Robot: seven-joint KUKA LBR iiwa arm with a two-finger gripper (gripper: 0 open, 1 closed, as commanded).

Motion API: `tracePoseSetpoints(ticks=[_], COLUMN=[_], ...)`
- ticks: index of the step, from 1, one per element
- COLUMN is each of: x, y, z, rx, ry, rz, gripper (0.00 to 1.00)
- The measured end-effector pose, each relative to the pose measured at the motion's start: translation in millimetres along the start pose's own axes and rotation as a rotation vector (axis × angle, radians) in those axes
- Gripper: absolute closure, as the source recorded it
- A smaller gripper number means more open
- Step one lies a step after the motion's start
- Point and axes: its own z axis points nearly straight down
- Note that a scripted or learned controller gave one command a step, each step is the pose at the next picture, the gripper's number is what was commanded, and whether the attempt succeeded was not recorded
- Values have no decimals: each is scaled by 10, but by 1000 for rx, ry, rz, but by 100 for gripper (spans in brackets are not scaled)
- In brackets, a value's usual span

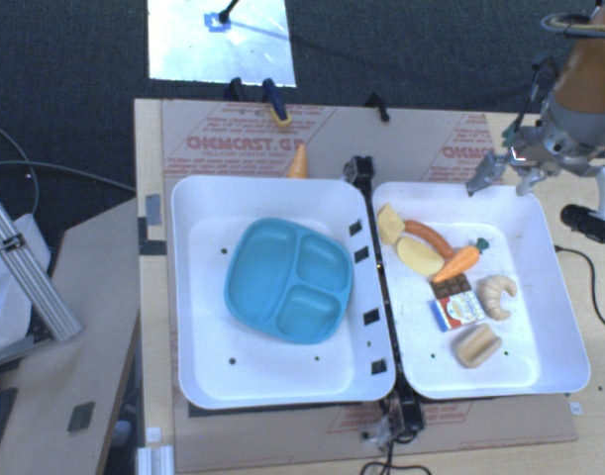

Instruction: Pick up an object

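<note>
Plainly, nothing is picked yet:
Gripper: the gripper [508, 174] hangs over the far edge of the right bin [554, 265], near its far right corner, fingers spread wide, nothing between them.
Targets: the toy food lies in a loose cluster toward the right bin's left side and middle — a sausage [427, 236], a carrot [461, 259], a potato slice [418, 255], a croissant [499, 295], a small carton [459, 310] and a bread roll [477, 345] toward the near edge.
Left bin: the left bin [198, 265] carries a blue divided plate [288, 280].
Crowding risk: sausage, carrot and potato slice touch — a descent there could likely wedge a finger on a neighbour or nudge the pile.
Rim risk: from here, a straight drop would probably hit the rim.
Slip risk: rounded pieces may squirt out as the fingers close.
</note>
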Motion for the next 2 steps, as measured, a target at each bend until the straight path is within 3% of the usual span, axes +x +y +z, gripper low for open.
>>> tracePoseSetpoints(ticks=[1, 2], x=[-216, -102], y=[-464, -1118], z=[1276, 1227], rx=[7, 6], ry=[2, 2], rz=[4, 4], gripper=[0, 0])
